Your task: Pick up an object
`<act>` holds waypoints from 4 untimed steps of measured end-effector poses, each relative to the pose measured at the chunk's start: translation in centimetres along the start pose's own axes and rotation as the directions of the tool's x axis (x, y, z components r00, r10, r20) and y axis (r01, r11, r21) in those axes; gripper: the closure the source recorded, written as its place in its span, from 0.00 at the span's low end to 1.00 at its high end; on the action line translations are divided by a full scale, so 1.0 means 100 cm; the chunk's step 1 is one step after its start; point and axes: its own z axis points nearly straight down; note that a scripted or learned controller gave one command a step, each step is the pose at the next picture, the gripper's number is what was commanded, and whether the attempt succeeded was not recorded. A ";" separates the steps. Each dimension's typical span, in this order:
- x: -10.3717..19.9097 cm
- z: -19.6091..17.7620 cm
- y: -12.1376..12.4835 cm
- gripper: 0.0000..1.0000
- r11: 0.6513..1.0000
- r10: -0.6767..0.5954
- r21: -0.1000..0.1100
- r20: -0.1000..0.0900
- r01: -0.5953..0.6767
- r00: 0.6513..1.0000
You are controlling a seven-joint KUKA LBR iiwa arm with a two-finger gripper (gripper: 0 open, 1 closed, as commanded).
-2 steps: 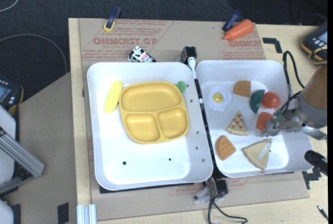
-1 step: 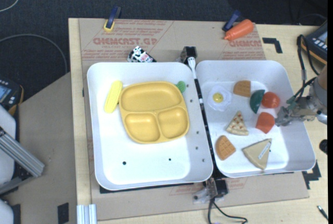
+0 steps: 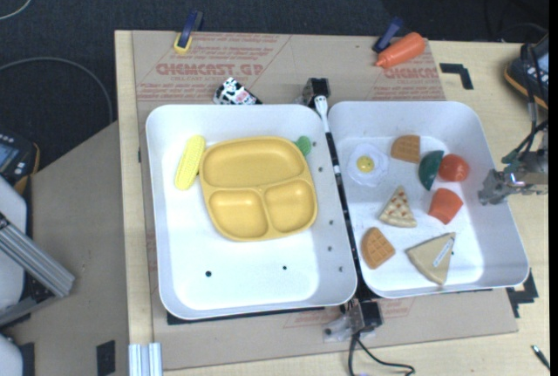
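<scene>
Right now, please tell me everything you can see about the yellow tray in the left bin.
The yellow tray looks like smooth plastic, with rounded corners and three compartments: one wide along the far side, two smaller along the near side. All three hold nothing. It lies flat, slightly turned, on the floor of the left bin, in its far half. A toy corn cob lies against its left edge, and a small green piece sits at its far right corner.

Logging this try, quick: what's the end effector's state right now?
End effector: beside the right white bin's outer rim; open or shut cannot be told.
</scene>
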 end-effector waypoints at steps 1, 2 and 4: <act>-0.001 -0.018 0.001 1.00 1.000 -0.001 0.001 -0.001 0.001 1.000; 0.040 -0.011 0.026 1.00 1.000 -0.005 0.003 -0.003 0.005 1.000; 0.132 -0.026 0.069 1.00 1.000 -0.006 0.002 -0.004 0.006 1.000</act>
